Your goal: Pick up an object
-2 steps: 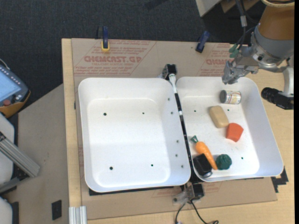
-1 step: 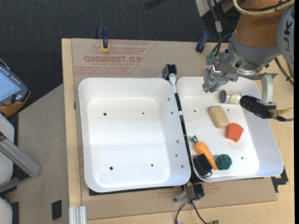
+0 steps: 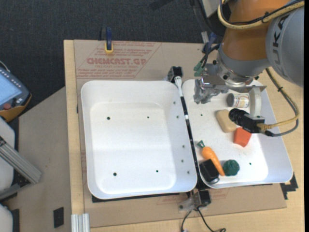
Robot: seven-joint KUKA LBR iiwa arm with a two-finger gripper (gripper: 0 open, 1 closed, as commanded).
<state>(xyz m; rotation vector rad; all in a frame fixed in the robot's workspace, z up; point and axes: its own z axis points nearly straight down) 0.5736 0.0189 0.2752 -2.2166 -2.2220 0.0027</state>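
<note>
My gripper (image 3: 202, 94) hangs over the far left part of the right bin (image 3: 263, 164), with nothing seen in it. Just to its right lies a small pale cylinder (image 3: 238, 100). A tan block (image 3: 224, 121) rests in the middle of that bin, and an orange-red block (image 3: 242, 137) sits beside it to the right. Toward the near edge lie a toy carrot (image 3: 211, 156), a dark green ball (image 3: 231, 166) and a black object (image 3: 209, 171), close together.
The left bin (image 3: 130, 139) stands side by side with the right one, their rims touching along a black divider (image 3: 186, 120). Both rest on a cardboard sheet (image 3: 120, 57). The arm's orange band (image 3: 248, 25) looms above the right bin's far side.
</note>
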